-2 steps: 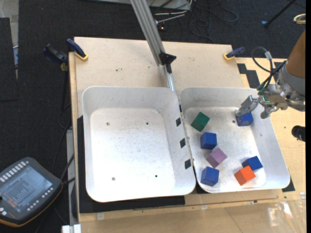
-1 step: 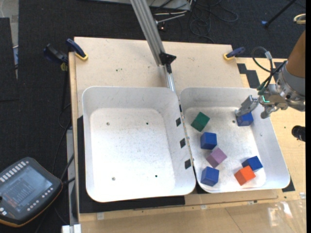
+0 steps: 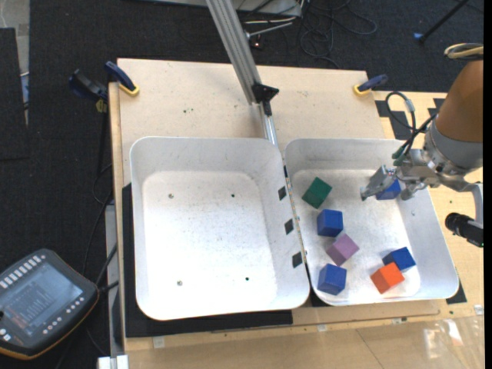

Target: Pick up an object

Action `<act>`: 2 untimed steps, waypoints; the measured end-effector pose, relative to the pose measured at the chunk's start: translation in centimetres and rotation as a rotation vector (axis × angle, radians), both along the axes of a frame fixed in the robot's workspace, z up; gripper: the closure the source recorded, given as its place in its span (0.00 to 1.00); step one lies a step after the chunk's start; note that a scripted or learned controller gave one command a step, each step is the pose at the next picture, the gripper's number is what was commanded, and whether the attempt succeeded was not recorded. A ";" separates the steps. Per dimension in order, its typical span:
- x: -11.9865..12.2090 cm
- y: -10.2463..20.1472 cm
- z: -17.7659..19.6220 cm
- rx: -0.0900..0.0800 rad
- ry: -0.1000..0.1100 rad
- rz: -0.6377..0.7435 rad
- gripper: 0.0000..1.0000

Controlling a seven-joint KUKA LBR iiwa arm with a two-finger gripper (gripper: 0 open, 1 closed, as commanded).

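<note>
Gripper (image 3: 382, 186) sits over the upper right part of the right bin (image 3: 434, 271), reaching in from frame right. A blue patch shows right at its tip; can't tell whether that's a block pinched in the jaws or part of the tool, so jaw state: cannot tell.

All candidates lie down-left of the gripper in the same bin:
- green block (image 3: 316, 192), nearest, directly left at about the same height in frame
- blue block (image 3: 330, 222), just below the green one
- purple block (image 3: 343, 247), lower centre
- blue block (image 3: 332, 278), lower left corner
- orange block (image 3: 387, 277) touching another blue block (image 3: 400, 258), lower right

My read: green is the shortest move, a plain shift left. It stands clear of its neighbours.
</note>
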State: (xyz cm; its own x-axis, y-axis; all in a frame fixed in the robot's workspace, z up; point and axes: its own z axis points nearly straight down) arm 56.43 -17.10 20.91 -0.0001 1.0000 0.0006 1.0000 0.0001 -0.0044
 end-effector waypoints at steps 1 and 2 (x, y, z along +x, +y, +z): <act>-0.6 0.0 -4.5 0.000 0.001 -0.001 0.00; -0.9 0.1 -8.9 0.000 0.000 -0.001 0.00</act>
